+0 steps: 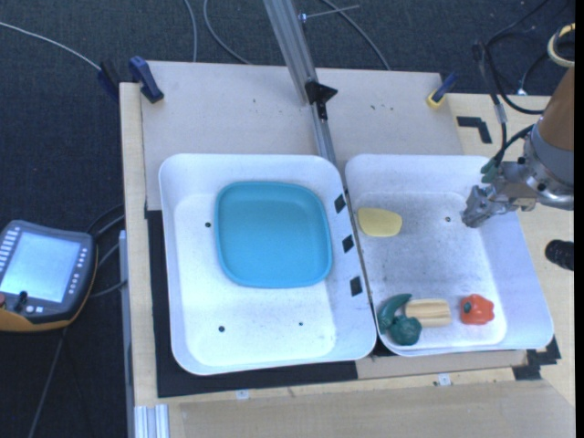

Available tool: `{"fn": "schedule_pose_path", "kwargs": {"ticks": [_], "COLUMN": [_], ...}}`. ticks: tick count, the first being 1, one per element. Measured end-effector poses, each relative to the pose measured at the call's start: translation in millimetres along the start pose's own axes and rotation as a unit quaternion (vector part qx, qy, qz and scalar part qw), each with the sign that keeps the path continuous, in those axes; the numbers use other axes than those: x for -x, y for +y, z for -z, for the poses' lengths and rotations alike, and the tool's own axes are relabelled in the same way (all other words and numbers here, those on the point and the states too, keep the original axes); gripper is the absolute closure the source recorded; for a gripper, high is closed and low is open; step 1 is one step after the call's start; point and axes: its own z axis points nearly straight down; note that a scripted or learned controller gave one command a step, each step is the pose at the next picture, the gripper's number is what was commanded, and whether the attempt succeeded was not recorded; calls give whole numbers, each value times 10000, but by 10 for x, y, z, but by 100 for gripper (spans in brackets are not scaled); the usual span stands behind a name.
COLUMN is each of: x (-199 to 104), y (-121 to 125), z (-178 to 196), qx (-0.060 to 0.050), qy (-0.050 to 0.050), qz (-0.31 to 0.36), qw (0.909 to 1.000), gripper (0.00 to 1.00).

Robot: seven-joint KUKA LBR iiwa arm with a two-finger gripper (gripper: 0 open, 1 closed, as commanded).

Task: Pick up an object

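Observation:
The right bin (511, 245) holds a yellow lemon-shaped piece (379, 223) near its left wall. Along its front edge lie a green leafy toy (399, 320), a tan block (429, 312) and a red tomato-like toy (475, 309). My gripper (476, 210) hangs over the right bin's upper right part, well right of the yellow piece and above the red toy. Nothing shows between its fingers.
The left bin (182, 245) carries a blue square plate (274, 234). A metal pole (297, 44) slants down to the gap between the bins. A tablet pendant (41, 272) lies off the bench at left. Clamps (146, 78) sit at the board's back corners.

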Motion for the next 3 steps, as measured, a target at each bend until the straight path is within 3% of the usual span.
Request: {"fn": "schedule_pose_path", "kwargs": {"ticks": [3], "x": [-1368], "y": [469], "z": [-177], "qx": [-24], "qy": [9], "qz": [17], "qw": [10000], "gripper": [100]}}
